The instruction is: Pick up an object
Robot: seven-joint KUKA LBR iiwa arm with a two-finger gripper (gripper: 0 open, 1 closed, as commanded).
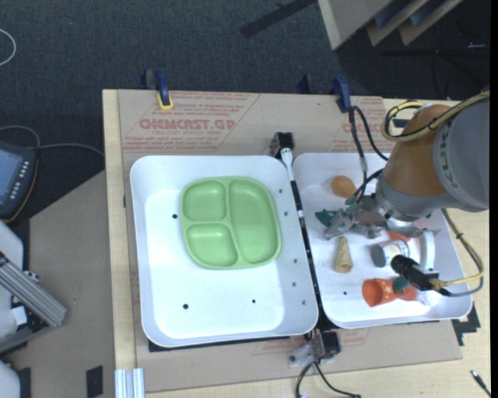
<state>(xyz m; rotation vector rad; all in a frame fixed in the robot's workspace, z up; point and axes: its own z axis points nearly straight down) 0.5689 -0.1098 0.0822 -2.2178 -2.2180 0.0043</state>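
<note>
Right now the arm (436, 167) hangs low over the right bin (459, 307); whether its fingers are open or closed cannot be told. Around it lie an orange ball (342, 185), a tan cone (343, 255) and a red toy (380, 291); the left bin (156, 272) holds a green divided plate (231, 222).

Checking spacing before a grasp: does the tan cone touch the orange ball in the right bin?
Apart. The camera view shows white bin floor between the tan cone and the orange ball.

We record a dark grey carpeted floor (117, 39) around a bench topped with a brown printed board (226, 116), held by blue clamps (162, 84) at its far edge. We note pale wooden furniture (389, 19) at upper right, a dark device (14, 179) at left, and an aluminium rail (31, 291) at lower left.
</note>
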